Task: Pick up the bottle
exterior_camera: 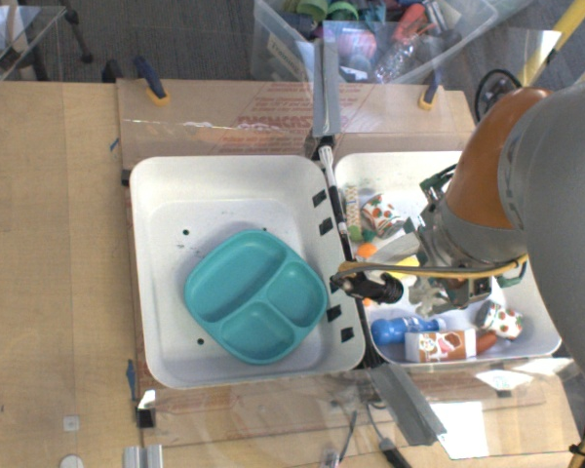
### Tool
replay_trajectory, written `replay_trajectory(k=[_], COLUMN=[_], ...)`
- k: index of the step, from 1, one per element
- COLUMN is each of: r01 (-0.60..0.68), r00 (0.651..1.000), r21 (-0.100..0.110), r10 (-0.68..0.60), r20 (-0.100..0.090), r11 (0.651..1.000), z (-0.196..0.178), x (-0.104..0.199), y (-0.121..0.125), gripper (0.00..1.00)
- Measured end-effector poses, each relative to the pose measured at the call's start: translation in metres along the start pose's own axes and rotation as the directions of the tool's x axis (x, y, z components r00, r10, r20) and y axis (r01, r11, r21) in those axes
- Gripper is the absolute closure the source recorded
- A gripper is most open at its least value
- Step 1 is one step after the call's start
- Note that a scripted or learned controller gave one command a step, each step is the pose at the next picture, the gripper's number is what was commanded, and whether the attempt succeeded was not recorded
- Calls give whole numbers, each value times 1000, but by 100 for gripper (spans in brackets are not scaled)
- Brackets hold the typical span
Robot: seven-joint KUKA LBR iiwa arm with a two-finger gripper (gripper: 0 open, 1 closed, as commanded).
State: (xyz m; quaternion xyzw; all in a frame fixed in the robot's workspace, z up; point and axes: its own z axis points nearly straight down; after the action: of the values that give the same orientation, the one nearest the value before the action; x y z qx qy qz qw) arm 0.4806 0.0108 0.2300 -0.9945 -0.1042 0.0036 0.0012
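Bottle of white plastic with blue cap and red label [437, 343] lay on its side in the right shallow white bin [409, 164], along the near wall. Long axis ran left-right across the view, cap toward the divider. End effector [431, 295] hung just above; open or closed, could not tell. Judged best: descend over mid-body, close across the short axis, keep clear of the wall.

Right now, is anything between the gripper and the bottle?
Nothing visible does. The bottle lies on its side along the right bin's near wall, blue cap toward the left bin, and the gripper hangs just over it. A small spotted item sits by its other end, beside it, not on top.
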Motion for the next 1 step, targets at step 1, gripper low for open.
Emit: replay_trajectory(k=[1], r01=[-10], r00=[1000], r21=[-2], r10=[10], r20=[-4], r11=[1000], z=[-20], x=[-22], y=[93], gripper=[100])
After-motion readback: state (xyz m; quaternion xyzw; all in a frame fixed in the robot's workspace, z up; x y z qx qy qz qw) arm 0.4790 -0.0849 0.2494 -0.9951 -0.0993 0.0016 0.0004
